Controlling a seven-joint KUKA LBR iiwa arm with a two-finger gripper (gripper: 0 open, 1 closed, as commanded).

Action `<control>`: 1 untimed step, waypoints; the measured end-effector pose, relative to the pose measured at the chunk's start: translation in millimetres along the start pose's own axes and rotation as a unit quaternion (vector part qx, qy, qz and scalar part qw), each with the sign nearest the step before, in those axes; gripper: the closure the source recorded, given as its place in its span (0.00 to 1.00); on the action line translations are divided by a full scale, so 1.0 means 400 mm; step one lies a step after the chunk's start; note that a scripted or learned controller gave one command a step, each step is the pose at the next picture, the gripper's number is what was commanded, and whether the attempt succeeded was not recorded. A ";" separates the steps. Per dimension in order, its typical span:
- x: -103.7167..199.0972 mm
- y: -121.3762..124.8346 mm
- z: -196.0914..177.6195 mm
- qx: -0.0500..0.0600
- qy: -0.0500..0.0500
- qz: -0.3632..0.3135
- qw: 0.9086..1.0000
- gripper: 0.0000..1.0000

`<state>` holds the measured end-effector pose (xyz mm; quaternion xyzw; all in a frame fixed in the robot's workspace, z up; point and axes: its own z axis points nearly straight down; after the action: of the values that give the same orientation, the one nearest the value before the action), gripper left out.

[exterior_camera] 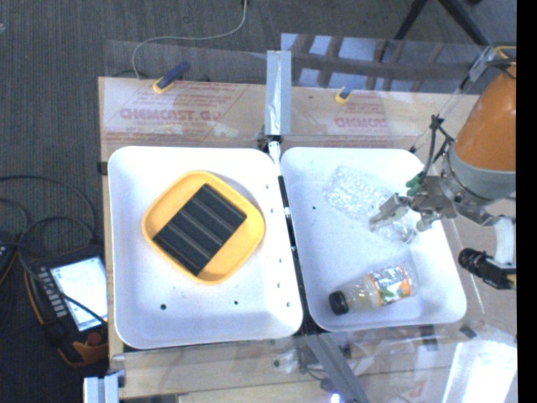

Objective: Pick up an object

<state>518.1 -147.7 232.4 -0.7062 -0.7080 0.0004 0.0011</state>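
A: Where do the pickable things sit?

B: All measured from the divider (285, 204) between the two bins. A clear plastic bottle (373, 290) with a black cap and an orange-and-green label lies on its side in the right bin (319, 250), towards the near edge, cap end pointing back at the divider. Further back in that same bin, also on the far side of the divider from the dish, lies a crumpled clear plastic wrapper (354, 190), pale against the white floor and hard to outline

A: And the gripper?

B: The gripper (404, 215) hangs over the right bin, well away from the divider, near that bin's outer wall. Its two fingers stand apart, released, with nothing between them. The fingertips sit just beside the outer end of the wrapper; whether they touch it I cannot tell. The bottle lies nearer the camera than the fingers, apart from them

A: Anything on the other side?

B: In the left bin (134, 309), a yellow rounded-square dish (159, 212) rests near the middle, turned at an angle, and a dark ribbed slab (201, 227) lies on it. The dish's nearest corner comes close to the divider without touching it

A: The arm itself?

B: The arm's orange band (493, 133) and grey wrist show at the side furthest from the divider, beyond the right bin
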 end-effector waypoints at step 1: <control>-0.165 -0.033 0.341 -0.002 0.002 -0.007 1.000 0.00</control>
<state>504.8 -213.4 95.9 -0.7010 -0.7132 -0.0027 0.0007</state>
